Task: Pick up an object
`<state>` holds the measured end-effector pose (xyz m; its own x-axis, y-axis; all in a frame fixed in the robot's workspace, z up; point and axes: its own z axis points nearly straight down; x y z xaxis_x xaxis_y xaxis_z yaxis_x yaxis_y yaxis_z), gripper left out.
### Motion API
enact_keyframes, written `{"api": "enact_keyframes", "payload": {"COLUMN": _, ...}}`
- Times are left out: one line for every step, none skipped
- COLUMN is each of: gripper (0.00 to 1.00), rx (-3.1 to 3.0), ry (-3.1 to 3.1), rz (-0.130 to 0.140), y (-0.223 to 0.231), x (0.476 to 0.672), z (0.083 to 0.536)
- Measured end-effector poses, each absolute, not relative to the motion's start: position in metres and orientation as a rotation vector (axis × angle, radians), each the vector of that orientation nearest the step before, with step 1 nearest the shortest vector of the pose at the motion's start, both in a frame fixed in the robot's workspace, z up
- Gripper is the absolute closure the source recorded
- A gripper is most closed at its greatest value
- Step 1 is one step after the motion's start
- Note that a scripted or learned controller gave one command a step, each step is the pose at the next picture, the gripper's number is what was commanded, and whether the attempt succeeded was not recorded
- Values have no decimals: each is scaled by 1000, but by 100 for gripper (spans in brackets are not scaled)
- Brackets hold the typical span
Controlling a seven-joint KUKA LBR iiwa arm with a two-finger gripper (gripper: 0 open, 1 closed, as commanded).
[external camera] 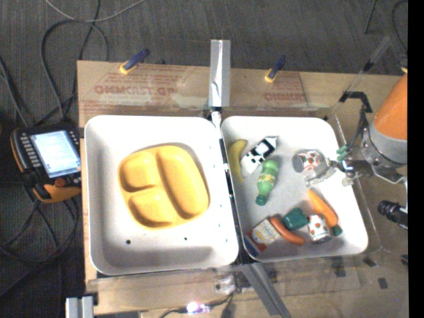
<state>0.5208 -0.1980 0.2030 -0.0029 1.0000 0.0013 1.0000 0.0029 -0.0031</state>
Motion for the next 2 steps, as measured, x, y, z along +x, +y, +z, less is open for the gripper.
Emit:
{"api": "enact_keyframes", "payload": {"gripper": 0, "rx": -2209, "ry": -2230, "rz": -13, "y": -213, "x": 553, "z": 96}}
{"api": "enact_keyframes", "payload": {"gripper": 0, "rx": -2115, "ry": -2346, "rz": -30, "y": -215, "x": 534, "z": 94}}
